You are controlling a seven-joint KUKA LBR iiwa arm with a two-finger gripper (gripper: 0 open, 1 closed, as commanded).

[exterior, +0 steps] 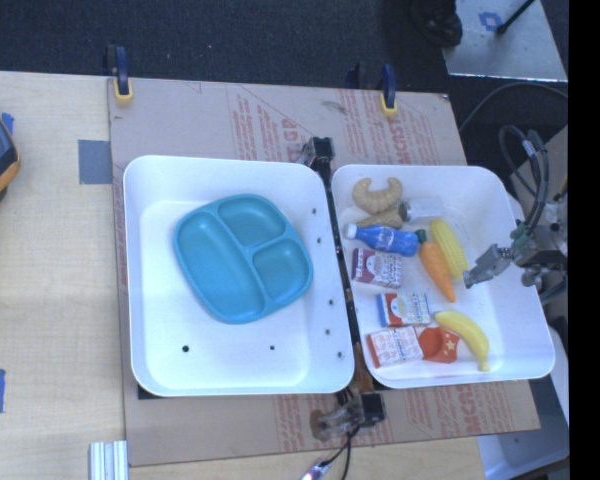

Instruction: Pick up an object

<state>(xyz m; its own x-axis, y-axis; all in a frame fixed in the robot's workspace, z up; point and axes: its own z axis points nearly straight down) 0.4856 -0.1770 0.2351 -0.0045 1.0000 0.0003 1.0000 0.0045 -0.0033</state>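
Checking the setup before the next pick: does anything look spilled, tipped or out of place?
Nothing stands out. The blue divided plate lies flat in the left bin, turned askew to its walls. The toy foods, among them the banana and carrot, lie loose inside the right bin.

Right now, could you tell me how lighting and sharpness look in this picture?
Camera view: bright, even light on both bins, the right bin near washed out; soft focus blurs carton labels; the claw is dim and smeared toward the right.
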